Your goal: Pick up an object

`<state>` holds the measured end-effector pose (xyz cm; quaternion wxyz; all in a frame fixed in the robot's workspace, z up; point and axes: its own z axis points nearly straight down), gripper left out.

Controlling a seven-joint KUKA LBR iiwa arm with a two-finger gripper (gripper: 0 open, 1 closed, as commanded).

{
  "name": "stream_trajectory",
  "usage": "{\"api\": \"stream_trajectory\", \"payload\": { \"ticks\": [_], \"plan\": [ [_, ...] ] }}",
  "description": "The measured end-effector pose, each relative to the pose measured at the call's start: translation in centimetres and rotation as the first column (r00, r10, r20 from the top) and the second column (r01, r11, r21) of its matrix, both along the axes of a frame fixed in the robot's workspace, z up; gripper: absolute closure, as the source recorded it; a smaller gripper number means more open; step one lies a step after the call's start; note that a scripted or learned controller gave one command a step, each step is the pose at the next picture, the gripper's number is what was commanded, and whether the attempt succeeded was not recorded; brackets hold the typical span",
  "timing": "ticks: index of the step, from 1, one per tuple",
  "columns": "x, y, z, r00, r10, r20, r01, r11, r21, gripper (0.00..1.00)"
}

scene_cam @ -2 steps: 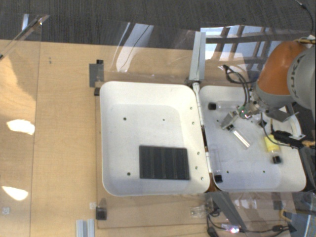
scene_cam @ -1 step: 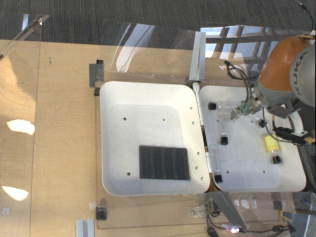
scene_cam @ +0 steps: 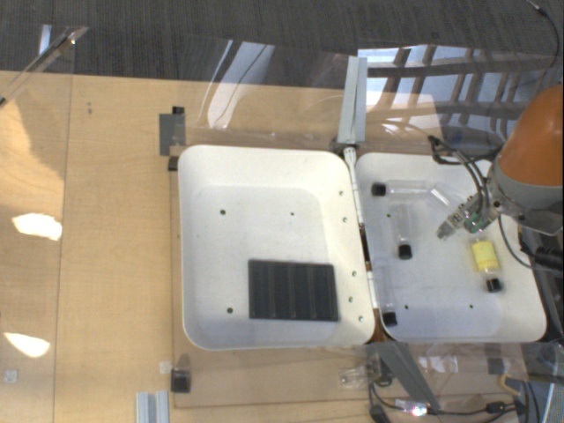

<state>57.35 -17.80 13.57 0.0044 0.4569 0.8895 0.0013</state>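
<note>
My gripper (scene_cam: 457,220) hangs over the right bin (scene_cam: 529,324), in its upper right part, below the arm's orange band (scene_cam: 538,139). Just below and to the right of it lies a small yellow block (scene_cam: 484,256) with a little black piece (scene_cam: 493,284) under it. A clear plastic item (scene_cam: 411,189) lies to the gripper's left, near a small black cube (scene_cam: 379,189). Another small black piece (scene_cam: 404,251) sits in the middle of that bin. In the left bin (scene_cam: 203,236) a black ribbed rectangular pad (scene_cam: 293,290) lies flat near the front.
A further small black piece (scene_cam: 389,318) sits at the right bin's front left corner. A metal post (scene_cam: 353,100) stands behind the seam between the bins. Cables (scene_cam: 414,404) run along the bench front. Bare wooden bench (scene_cam: 88,236) spreads to the left.
</note>
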Motion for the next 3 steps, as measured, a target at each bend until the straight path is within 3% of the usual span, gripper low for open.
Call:
{"api": "stream_trajectory", "payload": {
  "ticks": [1,3],
  "plan": [
    [0.2,-2.7,2.7,0.988,0.158,-0.001,-0.158,0.988,-0.001,1.00],
    [0.8,-2.5,5.2,0.987,0.162,0.018,-0.162,0.987,-0.007,1.00]
  ]
}}
